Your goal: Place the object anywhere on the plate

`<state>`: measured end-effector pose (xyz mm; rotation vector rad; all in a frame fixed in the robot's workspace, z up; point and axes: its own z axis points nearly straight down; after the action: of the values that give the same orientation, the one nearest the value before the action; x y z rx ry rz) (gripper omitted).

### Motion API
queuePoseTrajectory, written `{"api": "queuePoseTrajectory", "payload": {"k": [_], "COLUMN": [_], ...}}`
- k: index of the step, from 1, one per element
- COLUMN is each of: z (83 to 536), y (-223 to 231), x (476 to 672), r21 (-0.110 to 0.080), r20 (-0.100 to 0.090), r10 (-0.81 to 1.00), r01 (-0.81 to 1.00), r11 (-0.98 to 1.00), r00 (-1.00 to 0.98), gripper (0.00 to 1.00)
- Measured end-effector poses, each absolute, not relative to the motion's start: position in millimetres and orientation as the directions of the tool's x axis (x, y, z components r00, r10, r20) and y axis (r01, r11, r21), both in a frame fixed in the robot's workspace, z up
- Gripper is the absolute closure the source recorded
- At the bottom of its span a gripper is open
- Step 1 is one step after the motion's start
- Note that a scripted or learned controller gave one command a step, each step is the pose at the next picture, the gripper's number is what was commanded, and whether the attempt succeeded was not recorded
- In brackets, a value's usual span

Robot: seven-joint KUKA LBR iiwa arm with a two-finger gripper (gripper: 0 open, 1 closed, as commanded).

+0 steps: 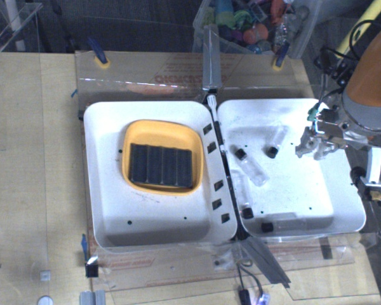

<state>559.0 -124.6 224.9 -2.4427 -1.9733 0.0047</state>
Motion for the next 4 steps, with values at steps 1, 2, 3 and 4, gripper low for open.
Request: {"api": "queuePoseTrajectory", "payload": {"k": [1, 2, 3, 4], "z": [225.1, 211.4, 199.1, 223.8], "y": [-124.6, -113.2, -83.1, -62.0], "x": [559.1, 552.5, 543.1, 514.4], "r21": [-0.003, -0.003, -0.002, -0.002], "r20": [-0.001, 0.002, 0.003, 0.003], "r10": [0.978, 0.993, 0.927, 0.868], "r01": [0.978, 0.993, 0.927, 0.868], "r11": [-0.211, 0.116, 0.376, 0.496], "r00": [0.211, -0.116, -0.376, -0.496], "gripper": [0.00, 0.00, 0.00, 0.00]}}
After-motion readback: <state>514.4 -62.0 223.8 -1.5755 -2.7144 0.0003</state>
